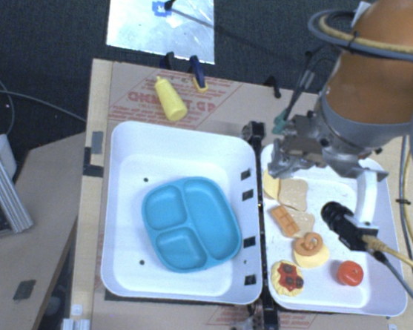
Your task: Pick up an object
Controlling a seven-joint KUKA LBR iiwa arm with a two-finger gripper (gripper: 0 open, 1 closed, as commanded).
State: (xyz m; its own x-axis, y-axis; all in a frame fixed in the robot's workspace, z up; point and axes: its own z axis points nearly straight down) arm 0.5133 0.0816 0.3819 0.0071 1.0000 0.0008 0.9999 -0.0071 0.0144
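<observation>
The gripper (pixel 290 165) hovers, its state impossible to tell, over the right bin (pixel 385 291), beside the toast slice (pixel 293 193) near the bin's left edge, likely light, stiff plastic, best pinched across its thin edges

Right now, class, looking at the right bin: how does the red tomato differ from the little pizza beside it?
The tomato is plain red and rounded; the pizza is a flat yellow disc with red and dark toppings. The tomato sits nearer the bin's right side, the pizza by the divider. Both lie loose on the right bin floor, apart from the gripper.
</observation>
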